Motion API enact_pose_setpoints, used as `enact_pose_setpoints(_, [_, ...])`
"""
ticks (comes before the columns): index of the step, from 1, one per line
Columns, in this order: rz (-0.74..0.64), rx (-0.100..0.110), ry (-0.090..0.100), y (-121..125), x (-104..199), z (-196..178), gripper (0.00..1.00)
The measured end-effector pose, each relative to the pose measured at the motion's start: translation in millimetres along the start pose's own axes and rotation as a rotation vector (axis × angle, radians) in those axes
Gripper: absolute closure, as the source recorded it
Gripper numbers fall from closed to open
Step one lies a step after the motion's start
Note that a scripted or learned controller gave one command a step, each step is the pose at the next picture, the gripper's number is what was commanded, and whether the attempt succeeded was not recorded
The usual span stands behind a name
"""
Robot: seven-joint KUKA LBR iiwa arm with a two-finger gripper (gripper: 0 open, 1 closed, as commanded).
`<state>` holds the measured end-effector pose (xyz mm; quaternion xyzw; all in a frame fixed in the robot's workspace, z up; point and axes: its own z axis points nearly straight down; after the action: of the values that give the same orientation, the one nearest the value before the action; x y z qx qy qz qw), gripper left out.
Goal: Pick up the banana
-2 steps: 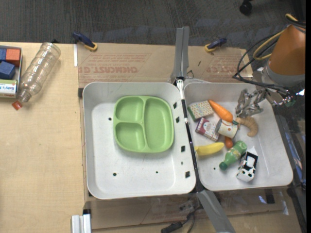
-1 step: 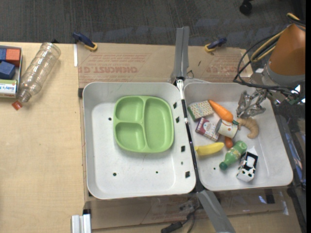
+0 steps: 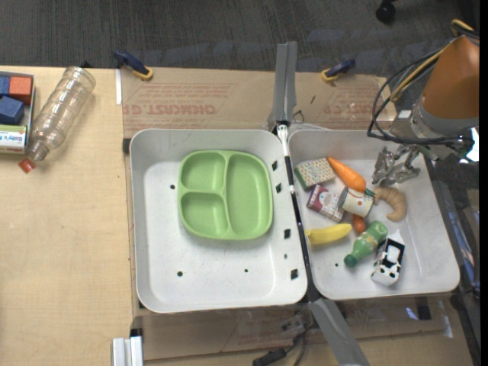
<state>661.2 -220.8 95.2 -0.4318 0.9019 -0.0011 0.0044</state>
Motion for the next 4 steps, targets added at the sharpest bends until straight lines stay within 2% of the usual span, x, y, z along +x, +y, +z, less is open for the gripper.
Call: enact_pose_setpoints(4, [-0.923, -0.002, 0.000, 0.8, -0.5, -0.1, 1.00])
